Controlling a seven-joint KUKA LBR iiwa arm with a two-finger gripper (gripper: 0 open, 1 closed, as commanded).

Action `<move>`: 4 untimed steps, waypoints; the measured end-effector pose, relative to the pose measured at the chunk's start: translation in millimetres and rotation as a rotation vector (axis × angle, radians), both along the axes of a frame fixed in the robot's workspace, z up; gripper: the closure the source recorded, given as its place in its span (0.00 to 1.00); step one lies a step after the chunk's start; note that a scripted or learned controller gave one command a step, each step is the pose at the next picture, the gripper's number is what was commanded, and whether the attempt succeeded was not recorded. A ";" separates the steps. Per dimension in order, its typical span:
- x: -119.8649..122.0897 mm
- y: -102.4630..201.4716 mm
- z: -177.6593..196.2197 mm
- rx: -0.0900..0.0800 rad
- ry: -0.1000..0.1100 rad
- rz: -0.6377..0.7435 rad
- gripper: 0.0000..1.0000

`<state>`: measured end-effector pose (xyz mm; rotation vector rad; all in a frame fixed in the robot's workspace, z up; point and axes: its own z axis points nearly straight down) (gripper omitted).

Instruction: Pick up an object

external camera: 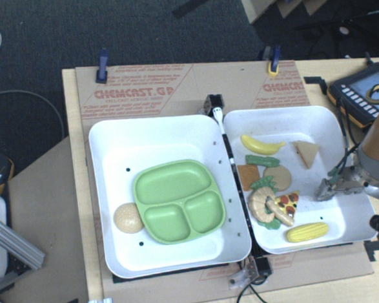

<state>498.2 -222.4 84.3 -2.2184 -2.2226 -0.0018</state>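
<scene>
Two white bins sit side by side on the bench. The left bin carries a green divided plate with a pale round cookie touching its left edge. The right bin holds the toy food worth picking: a banana at the far side, a wedge of bread to its right, a corn cob along the near wall, and a pizza slice in a packed heap with other pieces.

The gripper hovers low at the right side of that bin, over bare floor, between the bread and the corn. Whether its jaws are open or closed I cannot tell; nothing visible sits between them.

To do this step well, I would choose a piece that lies alone. The corn, the banana and the bread each have free space around them, while the heap would likely jam the jaws or yield a double pick. For the corn, the jaws should straddle its short width, and the nearby wall leaves little room on the near side.

The arm is cut off at the right edge, the gripper's metal parts blur together, and the stacked items under the pizza slice are hard to tell apart.
</scene>
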 end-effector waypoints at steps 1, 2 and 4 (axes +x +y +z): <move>0.1 0.0 0.3 0.000 -0.001 -0.001 1.00; 24.3 0.5 -0.1 0.001 0.000 0.000 1.00; -11.6 23.3 -0.2 0.003 0.008 -0.005 1.00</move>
